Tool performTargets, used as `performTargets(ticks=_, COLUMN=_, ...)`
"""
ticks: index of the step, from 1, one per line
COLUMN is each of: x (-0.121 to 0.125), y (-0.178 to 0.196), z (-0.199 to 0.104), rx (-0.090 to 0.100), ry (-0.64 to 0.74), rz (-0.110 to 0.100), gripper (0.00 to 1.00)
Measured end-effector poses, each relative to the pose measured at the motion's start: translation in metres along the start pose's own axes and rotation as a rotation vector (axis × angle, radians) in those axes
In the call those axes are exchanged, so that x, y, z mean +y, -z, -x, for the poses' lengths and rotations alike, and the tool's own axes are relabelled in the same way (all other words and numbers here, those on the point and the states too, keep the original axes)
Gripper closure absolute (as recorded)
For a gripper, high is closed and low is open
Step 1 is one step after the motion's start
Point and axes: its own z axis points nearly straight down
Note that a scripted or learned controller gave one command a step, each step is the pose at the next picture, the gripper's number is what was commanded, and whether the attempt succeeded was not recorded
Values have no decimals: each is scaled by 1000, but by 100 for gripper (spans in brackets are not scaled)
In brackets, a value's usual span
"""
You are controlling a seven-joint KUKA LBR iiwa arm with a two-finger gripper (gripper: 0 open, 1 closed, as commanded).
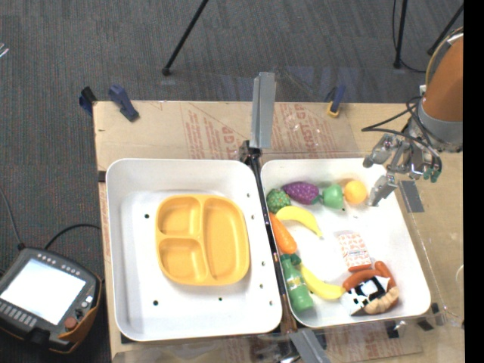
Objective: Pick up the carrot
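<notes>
Orange carrot (283,235) sits hard against the right bin's (414,259) left wall, wedged between broccoli (277,200), a banana (299,219) and a green bottle (297,286). Open floor lies mid-bin. Claw (389,174) hangs over the far right corner, fingers spread, holding nothing.

A yellow divided tray (203,240) sits in the left bin (121,278); bananas (299,219) in the right

The orange carrot (283,235) lies slantwise against the right bin's left wall, untouched.
</notes>
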Motion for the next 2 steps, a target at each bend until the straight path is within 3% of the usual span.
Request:
performTargets(ticks=1, x=0, y=2, z=1, rx=-3, ry=1, rz=0, gripper=0)
performTargets(ticks=2, x=-5, y=-21, z=0, rx=-1, ry=-195, rz=0, gripper=0)
